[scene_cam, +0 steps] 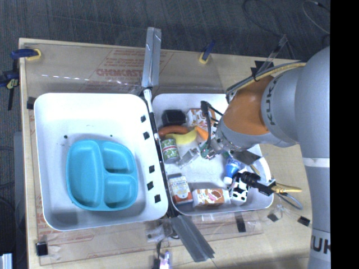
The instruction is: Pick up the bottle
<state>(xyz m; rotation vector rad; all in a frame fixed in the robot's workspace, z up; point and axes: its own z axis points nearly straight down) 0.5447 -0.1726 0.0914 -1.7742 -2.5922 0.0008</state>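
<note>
A small blue-and-white bottle (230, 169) lies in the right bin (185, 101), toward its right side, just beside a black-and-white cow-patterned toy (240, 190) and near a flat snack packet (211, 196) along the bin's near wall. Pressed in around it is a clutter of other goods: a green-labelled can (169, 149), a small carton (179, 188), a black block (174, 117), and orange and yellow play food (180, 131). The KUKA arm, its orange band (249, 114) over the bin, reaches in from the right, its claw (210, 149) low among the items just up and left of the bottle. Whether the claw is spread or clenched cannot be told here, since the wrist and cabling mask its tips, and nothing is seen held. The left bin (50, 111) carries a blue divided tray (102, 174). The step in hand appears to be the approach; the next move calls for shifting the claw toward the bottle, lining up across its body and closing cleanly without snagging the toy. Both bins sit on the pale wooden surface (84, 58).
</note>
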